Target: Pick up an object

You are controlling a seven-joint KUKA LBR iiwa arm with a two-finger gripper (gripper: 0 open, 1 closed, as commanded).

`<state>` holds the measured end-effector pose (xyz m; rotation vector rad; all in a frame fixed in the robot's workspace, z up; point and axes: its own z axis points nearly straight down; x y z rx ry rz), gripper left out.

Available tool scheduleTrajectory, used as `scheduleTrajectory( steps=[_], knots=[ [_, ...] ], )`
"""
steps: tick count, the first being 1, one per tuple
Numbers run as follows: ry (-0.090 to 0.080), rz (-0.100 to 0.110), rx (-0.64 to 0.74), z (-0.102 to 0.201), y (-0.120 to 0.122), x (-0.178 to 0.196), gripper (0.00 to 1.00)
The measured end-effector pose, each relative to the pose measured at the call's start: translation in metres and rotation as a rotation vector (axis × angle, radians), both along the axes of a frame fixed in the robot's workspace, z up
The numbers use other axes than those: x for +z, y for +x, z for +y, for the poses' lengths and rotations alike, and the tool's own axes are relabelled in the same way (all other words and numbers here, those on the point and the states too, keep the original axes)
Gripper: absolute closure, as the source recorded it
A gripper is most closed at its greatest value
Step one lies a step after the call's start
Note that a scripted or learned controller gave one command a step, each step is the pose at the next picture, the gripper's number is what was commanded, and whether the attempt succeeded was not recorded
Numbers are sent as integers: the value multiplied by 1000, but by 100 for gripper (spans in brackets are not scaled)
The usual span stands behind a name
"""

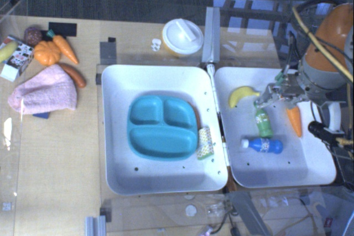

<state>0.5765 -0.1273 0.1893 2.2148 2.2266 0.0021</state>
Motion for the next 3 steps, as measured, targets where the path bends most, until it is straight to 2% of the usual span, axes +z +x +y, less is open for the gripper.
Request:
scheduleTrajectory(
  steps=[1, 2, 3],
  knots=[
    [-1, -3, 6, -17, -4, -94, 0],
    [-1, -5, 7, -16, -2, -84, 100],
    [1, -2, -113, 72, -21, 36, 100]
  ],
)
